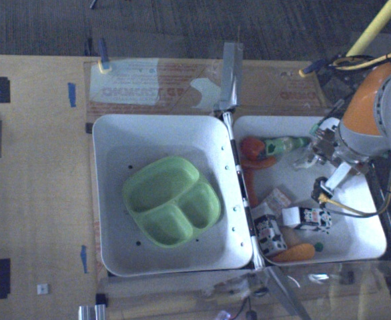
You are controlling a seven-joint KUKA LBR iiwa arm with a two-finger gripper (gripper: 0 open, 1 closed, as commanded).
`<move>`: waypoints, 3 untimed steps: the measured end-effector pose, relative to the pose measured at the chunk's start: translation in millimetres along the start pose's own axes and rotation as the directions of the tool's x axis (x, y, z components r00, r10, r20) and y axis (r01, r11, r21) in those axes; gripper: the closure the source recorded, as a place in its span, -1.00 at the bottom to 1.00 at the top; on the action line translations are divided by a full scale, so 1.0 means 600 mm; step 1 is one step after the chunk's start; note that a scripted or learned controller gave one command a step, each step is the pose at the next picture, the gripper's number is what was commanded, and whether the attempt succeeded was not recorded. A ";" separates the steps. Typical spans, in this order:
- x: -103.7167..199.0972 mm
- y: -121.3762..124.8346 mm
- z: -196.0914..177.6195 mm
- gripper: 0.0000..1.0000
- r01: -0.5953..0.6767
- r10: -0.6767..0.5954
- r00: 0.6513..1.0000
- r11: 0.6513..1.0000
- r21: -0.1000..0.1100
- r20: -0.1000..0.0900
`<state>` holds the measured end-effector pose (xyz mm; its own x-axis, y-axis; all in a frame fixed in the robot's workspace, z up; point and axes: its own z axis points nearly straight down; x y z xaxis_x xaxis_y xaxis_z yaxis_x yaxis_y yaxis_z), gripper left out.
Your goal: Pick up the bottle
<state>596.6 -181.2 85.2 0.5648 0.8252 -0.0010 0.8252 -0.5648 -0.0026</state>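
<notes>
the bottle (283,143) lies at the right bin's (375,245) far edge against a red toy (252,149). the end effector (313,159) hovers beside it, grip state unclear; it could snag the toy.

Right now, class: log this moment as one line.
arm: over right bin | gripper: beside bottle | bottle: lying, far end | left bin: green tray
</notes>
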 end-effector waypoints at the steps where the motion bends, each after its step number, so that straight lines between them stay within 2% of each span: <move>1: 0.083 0.070 0.000 -1.00 -0.052 0.051 0.999 0.998 0.025 0.017; 3: 0.083 0.070 0.000 -1.00 -0.052 0.052 0.999 0.998 0.025 0.017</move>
<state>659.5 -163.8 84.8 0.6067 0.7947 -0.0182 0.7943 -0.6069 -0.0276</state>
